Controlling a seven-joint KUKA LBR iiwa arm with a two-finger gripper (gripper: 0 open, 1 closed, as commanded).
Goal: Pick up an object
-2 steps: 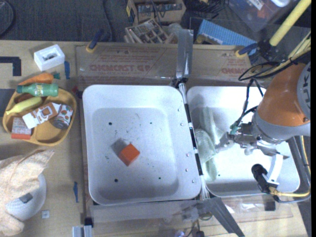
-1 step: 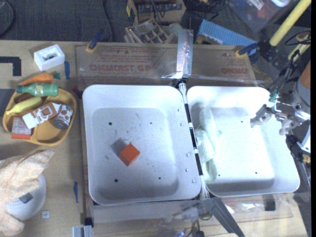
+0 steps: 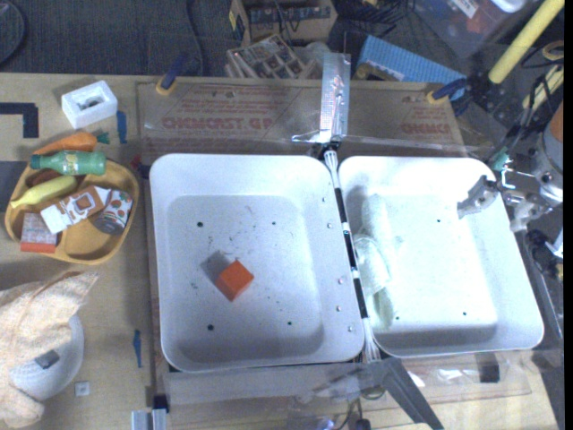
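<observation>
**Orange block is waiting in the left bin while the gripper is sitting at the right bin's far edge**

You are looking at a small orange block (image 3: 236,279) lying on the floor of the left bin (image 3: 179,186), a little left of the bin's middle and well apart from every wall. It is casting a grey shadow toward its upper left, and it is sitting turned at an angle to the bin's sides, so its corners are pointing roughly toward the walls.

The gripper (image 3: 474,198) is hanging over the upper right part of the right bin (image 3: 448,330), well apart from the block. I cannot tell how far its fingers are spread, and nothing is showing between them, so you are not carrying anything as far as this view is telling.

Judging by its shape, the block is looking stiff, light and matte, with flat faces and crisp edges; it should be taking a pinch without deforming. You are best closing on two opposite flat faces, turning the wrist to match the block's rotation, since closing across the corners is likely to spin it or squirt it away on the smooth white plastic.

Along the right bin's left wall a pale, crumpled, translucent thing is lying, perhaps a plastic bag (image 3: 372,256); it is looking soft and slippery, a poorer choice to grab.
</observation>
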